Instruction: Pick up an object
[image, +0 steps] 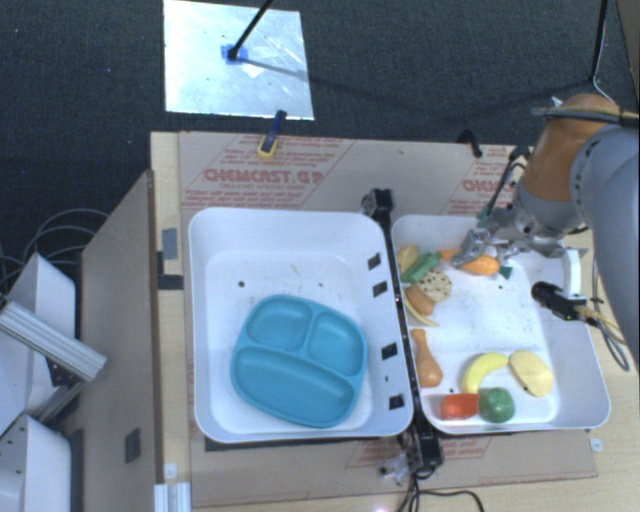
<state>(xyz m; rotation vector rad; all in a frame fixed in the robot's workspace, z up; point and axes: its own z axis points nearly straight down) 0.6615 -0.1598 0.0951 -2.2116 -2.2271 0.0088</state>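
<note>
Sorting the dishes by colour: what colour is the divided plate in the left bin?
Light blue; the plate shows clearly in the camera view.

My arm (605, 185) is smooth grey casing, rounded at the joint, with an orange band (556, 160) above the wrist. Below it sits a metal-grey gripper (472, 252) of small blocky parts, with thin dark cables alongside the wrist.

single fixed camera above bench (300, 170), looking down at slant; both white bins (290, 235) within frame.
</note>
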